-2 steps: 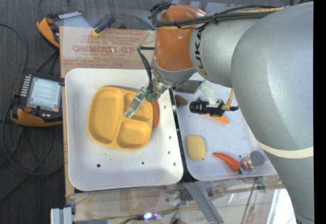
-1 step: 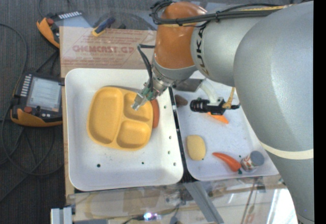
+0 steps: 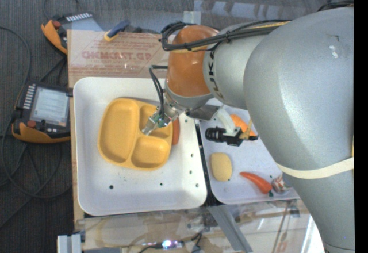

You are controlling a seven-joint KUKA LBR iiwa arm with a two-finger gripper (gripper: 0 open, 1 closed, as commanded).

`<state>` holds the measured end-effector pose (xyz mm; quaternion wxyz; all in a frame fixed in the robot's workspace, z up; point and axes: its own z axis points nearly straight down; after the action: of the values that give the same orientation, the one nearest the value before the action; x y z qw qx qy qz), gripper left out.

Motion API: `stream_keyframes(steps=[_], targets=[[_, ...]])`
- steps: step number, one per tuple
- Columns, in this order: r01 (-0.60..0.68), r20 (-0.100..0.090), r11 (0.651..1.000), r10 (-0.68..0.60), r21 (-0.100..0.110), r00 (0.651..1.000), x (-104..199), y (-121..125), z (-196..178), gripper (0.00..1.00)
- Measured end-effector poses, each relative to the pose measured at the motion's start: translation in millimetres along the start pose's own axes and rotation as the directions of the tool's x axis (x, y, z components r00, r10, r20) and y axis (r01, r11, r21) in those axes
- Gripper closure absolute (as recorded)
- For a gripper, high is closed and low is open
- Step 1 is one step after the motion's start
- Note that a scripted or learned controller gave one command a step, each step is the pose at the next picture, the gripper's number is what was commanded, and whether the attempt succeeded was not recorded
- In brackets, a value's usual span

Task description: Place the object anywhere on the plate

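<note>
now the claw [image 3: 154,124] sits over the glossy yellow divided plate [image 3: 123,137]; its grip is perhaps unreadable, i cannot tell.

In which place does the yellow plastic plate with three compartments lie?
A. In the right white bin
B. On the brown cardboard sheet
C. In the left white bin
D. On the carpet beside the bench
C: the yellow plastic plate with three compartments rests on the floor of the left white bin, while the right white bin holds a pale oval object and a red chili pepper.
</note>
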<state>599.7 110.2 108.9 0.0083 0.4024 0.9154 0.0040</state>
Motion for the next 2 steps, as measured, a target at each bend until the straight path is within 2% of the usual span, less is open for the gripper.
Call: stream_keyframes(steps=[1, 2], targets=[[0.047, -0.012, 0.999, -0.046, 0.014, 0.999, -6.2, -58.3, -101.3, 1.00], [-0.033, -0.014, 0.999, 0.034, 0.016, 0.999, -21.1, -53.0, -74.3, 1.00]])
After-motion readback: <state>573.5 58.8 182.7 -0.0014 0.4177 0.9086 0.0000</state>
